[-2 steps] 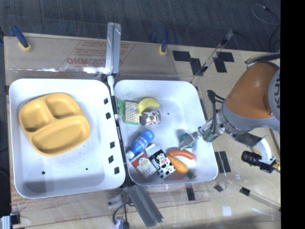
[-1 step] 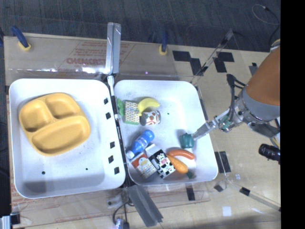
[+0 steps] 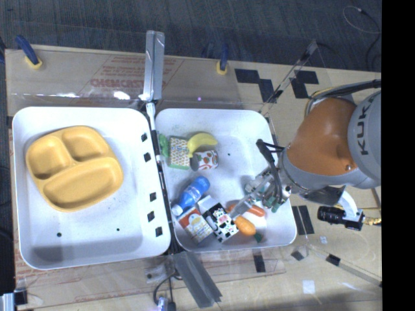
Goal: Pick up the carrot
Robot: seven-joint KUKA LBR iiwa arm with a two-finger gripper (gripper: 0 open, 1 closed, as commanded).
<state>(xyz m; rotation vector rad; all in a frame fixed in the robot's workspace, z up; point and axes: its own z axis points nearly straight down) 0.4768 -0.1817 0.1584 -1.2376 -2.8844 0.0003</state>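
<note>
The claw (image 3: 264,197) hangs low over the right part of the right-hand shallow white bin (image 3: 243,118), and whether it is open or closed I cannot tell, the metal parts blur together there. Nothing is clearly seen gripped in it. Just near of the claw, at the bin's near right corner, lies the one small orange carrot (image 3: 246,226), with a bit of green at its right end. It sits on the bin floor, just below the claw; touching or apart, I cannot tell.

Just left of the carrot is one black-and-white patterned block (image 3: 223,221), and left again one small orange-and-white carton (image 3: 196,225). Farther in, one blue plastic bottle with a white cap (image 3: 192,194) lies at a slant. At the far side are one yellow banana (image 3: 202,141), one round white ball with a painted face (image 3: 205,159) just beneath it, and one green-labelled packet (image 3: 177,151) to their left.

Behind the claw, the grey arm with its orange band (image 3: 327,138) comes in from the right.

The left-hand white bin (image 3: 39,248) holds one yellow divided plastic plate (image 3: 74,167) with three compartments, in its far left part, well apart from everything else.
</note>
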